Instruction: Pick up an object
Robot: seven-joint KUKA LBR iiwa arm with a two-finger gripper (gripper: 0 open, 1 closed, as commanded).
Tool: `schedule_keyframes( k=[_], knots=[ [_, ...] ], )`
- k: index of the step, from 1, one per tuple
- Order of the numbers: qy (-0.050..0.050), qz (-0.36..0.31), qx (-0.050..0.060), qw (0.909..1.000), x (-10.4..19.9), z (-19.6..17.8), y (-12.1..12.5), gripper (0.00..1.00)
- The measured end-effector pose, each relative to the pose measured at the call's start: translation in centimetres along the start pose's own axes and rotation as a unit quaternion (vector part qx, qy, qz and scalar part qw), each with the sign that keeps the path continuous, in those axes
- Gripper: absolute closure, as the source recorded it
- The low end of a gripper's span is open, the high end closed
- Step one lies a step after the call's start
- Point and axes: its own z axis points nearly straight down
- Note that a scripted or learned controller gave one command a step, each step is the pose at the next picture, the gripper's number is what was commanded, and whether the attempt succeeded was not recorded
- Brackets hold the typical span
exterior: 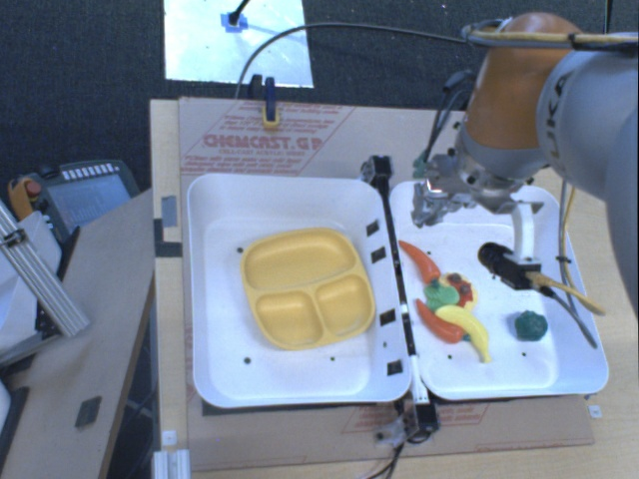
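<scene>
My gripper (430,208) hangs over the far left part of the right bin (579,367), below the orange wrist band. Just in front of it lies a red chili pepper (420,259). Closer to the front, a cluster holds a green and red toy vegetable (446,291), a second red pepper (437,323) and a yellow banana (471,330). A dark green lump (530,325) sits alone to the right. I see nothing held at the gripper.
The left bin (215,267) holds a yellow tray (303,287) with three compartments. A black-clipped divider (392,277) runs between the bins. A grey pendant and an aluminium rail lie on the side table at the left.
</scene>
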Motion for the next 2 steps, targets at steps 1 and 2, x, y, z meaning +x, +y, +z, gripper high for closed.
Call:
schedule_keyframes(
  k=[1, 2],
  knots=[
    [0.000, 0.000, -0.001, 1.0000, 4.9, 0.0, 1.8, 1.00],
    [0.000, 0.000, 0.000, 1.0000, 9.8, -0.3, 3.0, 1.00]
  ],
)
